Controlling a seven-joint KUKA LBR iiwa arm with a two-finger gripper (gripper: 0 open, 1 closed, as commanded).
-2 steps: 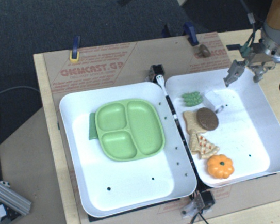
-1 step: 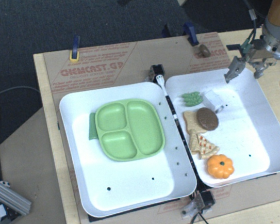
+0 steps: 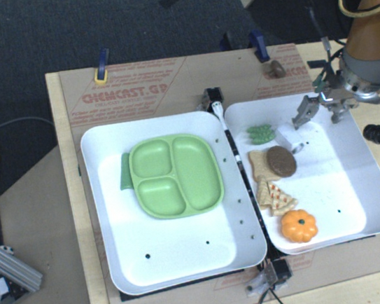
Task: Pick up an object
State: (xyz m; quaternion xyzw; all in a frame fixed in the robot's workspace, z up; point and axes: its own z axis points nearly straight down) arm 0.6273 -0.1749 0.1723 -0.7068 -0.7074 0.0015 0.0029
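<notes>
I read "CHEMCAST" printed in red on the worktop (image 3: pixel 130 86). The orange pumpkin (image 3: pixel 299 225) looks round and ribbed. My gripper (image 3: pixel 319 110) hangs with fingers spread, holding nothing.

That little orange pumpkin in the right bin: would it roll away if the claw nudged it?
Probably a little: the pumpkin looks round and ribbed, so it may wobble or roll. Its smooth surface could slip between fingers. It looks like a light toy.
</notes>
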